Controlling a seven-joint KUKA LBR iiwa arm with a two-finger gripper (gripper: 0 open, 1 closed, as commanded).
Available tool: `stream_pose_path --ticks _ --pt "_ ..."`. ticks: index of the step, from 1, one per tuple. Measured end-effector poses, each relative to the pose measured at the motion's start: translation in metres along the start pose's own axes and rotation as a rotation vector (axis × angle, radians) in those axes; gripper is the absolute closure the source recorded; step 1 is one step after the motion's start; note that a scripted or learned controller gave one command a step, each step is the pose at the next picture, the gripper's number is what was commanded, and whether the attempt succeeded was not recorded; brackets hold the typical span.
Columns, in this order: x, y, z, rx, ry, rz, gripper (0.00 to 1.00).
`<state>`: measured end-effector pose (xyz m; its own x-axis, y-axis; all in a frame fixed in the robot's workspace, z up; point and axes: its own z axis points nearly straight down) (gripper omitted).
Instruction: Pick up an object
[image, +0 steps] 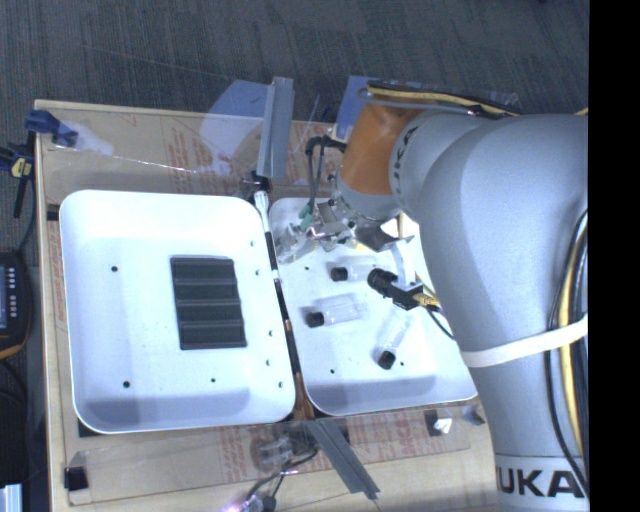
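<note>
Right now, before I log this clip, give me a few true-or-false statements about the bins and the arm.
1. The dark block lies in the left bin. True.
2. The gripper is over the left bin. False: it is over the right bin, at its far corner.
3. The vial lies in the right bin. True.
4. The dark block touches its bin's wall. False: it lies mid-bin, apart from the walls.

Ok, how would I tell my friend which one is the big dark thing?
Find the two white bins and take the left bin. In its middle lies a dark ribbed slab. It is flat and rectangular, alone there, and far bigger than the small bits in the right bin.
</note>
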<state>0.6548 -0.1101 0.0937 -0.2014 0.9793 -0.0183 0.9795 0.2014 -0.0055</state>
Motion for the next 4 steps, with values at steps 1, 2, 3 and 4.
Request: stream_pose_path --ticks 1,2,3,4 --pt "-0.056 -0.009 0.002 -0.005 0.018 0.034 0.0" --pt "-0.099 -0.018 -0.031 -0.006 0.018 -0.006 0.0" --pt "-0.042 -0.006 0.002 -0.004 0.019 -0.039 0.0" --pt "-0.071 -0.06 0.003 -0.004 0.019 -0.071 0.0"
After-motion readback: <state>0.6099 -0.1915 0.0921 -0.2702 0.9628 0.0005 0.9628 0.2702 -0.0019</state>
